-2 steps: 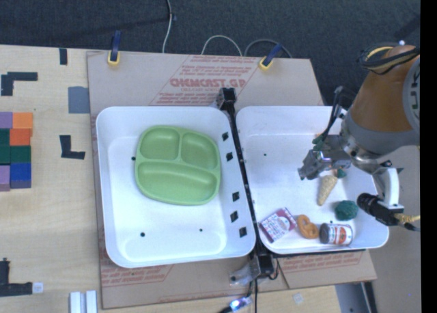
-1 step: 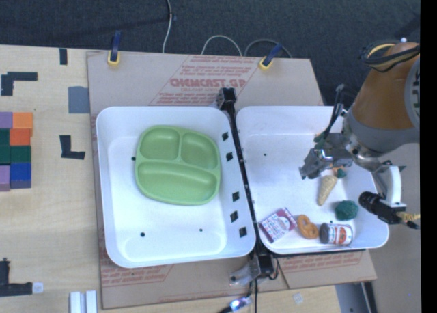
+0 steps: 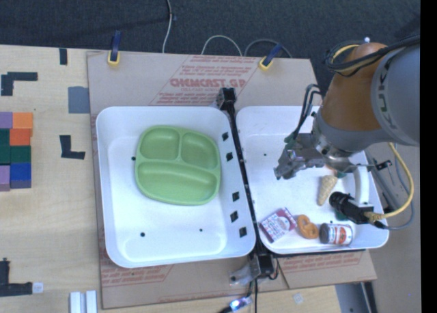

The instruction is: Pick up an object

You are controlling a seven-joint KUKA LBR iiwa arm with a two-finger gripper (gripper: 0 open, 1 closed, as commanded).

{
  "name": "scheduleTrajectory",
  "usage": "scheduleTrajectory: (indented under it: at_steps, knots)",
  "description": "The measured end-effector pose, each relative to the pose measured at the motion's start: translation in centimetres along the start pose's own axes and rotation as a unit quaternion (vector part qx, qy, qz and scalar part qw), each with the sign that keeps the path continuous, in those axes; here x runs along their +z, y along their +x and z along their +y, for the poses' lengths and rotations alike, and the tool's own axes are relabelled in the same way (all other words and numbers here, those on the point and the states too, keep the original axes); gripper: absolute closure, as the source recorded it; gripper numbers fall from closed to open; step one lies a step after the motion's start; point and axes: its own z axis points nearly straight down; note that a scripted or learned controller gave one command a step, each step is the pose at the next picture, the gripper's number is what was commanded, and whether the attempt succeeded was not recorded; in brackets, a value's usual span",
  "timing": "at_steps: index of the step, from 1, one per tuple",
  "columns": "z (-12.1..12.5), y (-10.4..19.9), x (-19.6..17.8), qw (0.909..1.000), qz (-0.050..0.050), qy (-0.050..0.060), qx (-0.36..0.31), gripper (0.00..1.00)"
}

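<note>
Reading "CHEMCAST GP" in red on the brown cardboard sheet (image 3: 205, 80) covering the wooden surface (image 3: 48, 188). Dark hand (image 3: 287, 168), grip undeterminable, is hovering over the right white bin (image 3: 263, 127); red-and-white packet (image 3: 276, 225) is lying near its front edge.

The arm's (image 3: 369, 100) orange wrist covers the right bin's (image 3: 263, 127) far right corner, and its grey body runs off the right edge. The gripper (image 3: 290, 166) is a dark blur; finger position unreadable. The packet's (image 3: 276, 225) print is too small to read. At far left, the coloured blocks (image 3: 15, 151) are cut by the edge.
</note>
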Motion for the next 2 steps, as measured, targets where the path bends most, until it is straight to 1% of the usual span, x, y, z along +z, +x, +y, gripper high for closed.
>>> scheduleTrajectory:
  at_steps: [1, 2]
  knots:
    - [0.6, 5.2, -0.9, 1.0, 0.0, -0.001, -0.001, 1.0]
    - [2.1, 9.6, -1.0, 1.0, -0.001, -0.001, 0.0, 1.0]
